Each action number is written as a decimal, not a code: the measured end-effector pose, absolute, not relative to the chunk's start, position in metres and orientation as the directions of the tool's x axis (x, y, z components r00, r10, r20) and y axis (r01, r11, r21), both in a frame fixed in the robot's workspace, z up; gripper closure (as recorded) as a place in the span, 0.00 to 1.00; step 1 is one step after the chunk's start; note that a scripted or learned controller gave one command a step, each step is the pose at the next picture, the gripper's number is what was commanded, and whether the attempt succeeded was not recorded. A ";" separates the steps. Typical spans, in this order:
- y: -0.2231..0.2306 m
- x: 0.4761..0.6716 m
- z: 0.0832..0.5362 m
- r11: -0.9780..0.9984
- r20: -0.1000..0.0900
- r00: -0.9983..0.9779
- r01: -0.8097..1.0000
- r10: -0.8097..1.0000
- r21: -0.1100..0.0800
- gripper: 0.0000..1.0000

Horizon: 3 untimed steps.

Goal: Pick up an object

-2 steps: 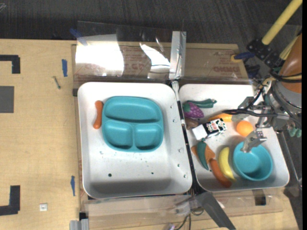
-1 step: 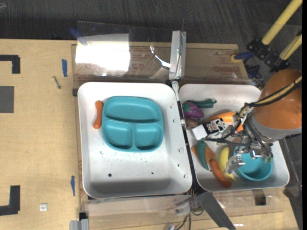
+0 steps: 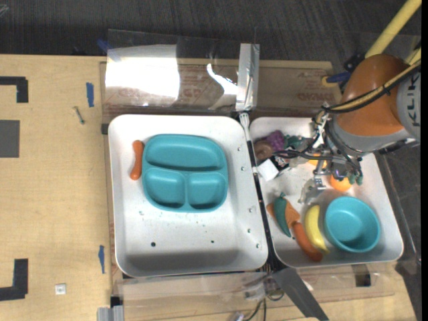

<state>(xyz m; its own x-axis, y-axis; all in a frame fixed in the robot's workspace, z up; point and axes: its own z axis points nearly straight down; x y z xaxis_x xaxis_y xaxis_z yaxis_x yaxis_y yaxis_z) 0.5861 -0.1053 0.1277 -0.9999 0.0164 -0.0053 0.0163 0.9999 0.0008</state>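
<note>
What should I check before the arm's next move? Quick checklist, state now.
1. Gripper over the right bin: ok, it sits above the clutter there.
2. Object between the fingers: cannot tell, wrist and cables hide them.
3. Targets in reach: ok, the teal bowl, banana and carrot lie just below the gripper in the view.
4. Clean pick spacing: not ok, bowl, banana and carrot are packed against each other.
5. Left bin contents: ok, the teal tray lies flat with an orange piece at its left edge, apart from the arm.
</note>
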 end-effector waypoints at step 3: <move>-0.095 0.530 0.103 1.000 -0.025 -1.000 0.001 0.001 -0.007 1.00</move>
